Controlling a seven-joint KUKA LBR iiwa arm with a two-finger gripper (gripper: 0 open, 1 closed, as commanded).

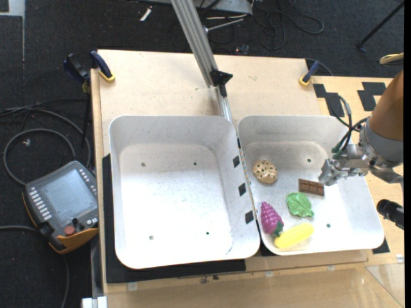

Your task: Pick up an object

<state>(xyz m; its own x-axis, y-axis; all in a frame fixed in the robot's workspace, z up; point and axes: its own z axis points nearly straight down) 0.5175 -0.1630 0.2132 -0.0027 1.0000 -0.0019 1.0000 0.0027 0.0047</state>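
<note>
You see the fingers (329, 174) low in the right bin (282, 128); their opening cannot be told. The brown bar (311, 187) lies just beside them, apart.

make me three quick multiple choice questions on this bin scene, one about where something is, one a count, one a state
1. Which bin holds the objects?
A. the right bin
B. the left bin
C. both bins

2. How many objects lie in that bin?
A. two
B. five
C. eight

3. What is the pincer doing?
A. lifting the yellow object high above the bench
B. resting in the left bin
C. hanging low over the right bin, near the brown bar

Answers:
1 A: all the items sit in the right bin.
2 B: cookie, brown bar, green piece, purple grapes, yellow object.
3 C: the pincer is just right of the bar, nothing seen between its fingers.
</note>
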